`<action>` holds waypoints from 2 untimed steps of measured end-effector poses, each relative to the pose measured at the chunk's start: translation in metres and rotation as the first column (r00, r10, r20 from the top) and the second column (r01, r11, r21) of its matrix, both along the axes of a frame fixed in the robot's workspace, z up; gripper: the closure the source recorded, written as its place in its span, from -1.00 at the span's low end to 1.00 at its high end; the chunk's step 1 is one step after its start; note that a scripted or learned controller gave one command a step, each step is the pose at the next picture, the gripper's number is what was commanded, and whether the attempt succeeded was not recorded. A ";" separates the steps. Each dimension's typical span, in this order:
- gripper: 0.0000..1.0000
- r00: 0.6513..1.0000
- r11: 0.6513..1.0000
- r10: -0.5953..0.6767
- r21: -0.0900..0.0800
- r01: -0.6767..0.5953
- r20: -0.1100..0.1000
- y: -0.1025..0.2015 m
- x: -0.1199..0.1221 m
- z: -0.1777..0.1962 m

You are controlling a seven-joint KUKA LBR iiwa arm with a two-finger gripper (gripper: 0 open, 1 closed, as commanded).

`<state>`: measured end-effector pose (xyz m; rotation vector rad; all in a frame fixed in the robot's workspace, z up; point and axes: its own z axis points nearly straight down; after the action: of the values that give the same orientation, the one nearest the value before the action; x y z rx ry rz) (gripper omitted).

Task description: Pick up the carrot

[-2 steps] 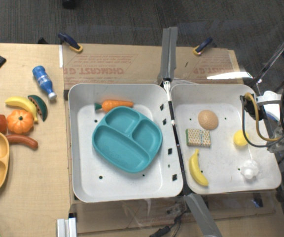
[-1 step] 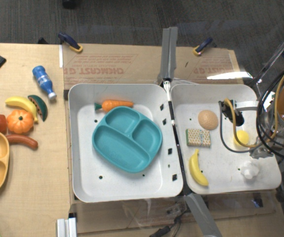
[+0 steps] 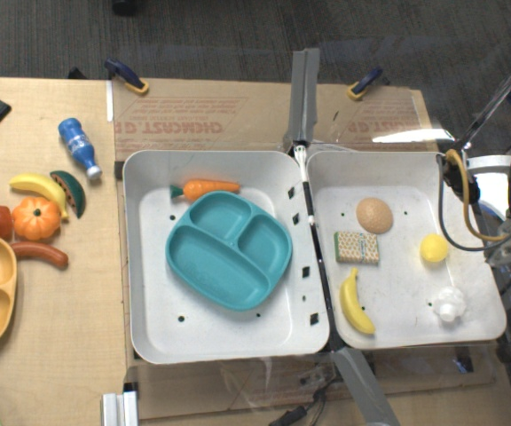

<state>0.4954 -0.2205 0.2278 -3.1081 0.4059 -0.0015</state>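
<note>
So nothing has been lifted yet, as far as I can judge. From the camera view above the surface, the carrot (image 3: 206,187) lies on its side on the floor of the left bin (image 3: 140,264), near the bin's far wall and touching the far rim of the teal divided plate (image 3: 229,249). Nothing is near it. The right bin (image 3: 406,171) carries an egg (image 3: 374,215), a small patterned sponge (image 3: 357,248), a banana (image 3: 356,303), a lemon (image 3: 434,248) and a white lump (image 3: 449,306). At the right edge I make out cables and part of the arm (image 3: 489,169), well apart from the carrot; whether the hand is wide or narrow I cannot tell. The reach, the grasp and the lift all seem left to do.
</note>
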 end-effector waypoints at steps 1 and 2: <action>1.00 0.998 0.998 0.060 0.001 -0.060 -0.005 0.035 0.017 -0.026; 1.00 0.999 0.999 0.047 -0.001 -0.047 -0.007 0.081 0.013 -0.071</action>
<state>0.5086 -0.1397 0.1571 -3.1188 0.3331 0.0088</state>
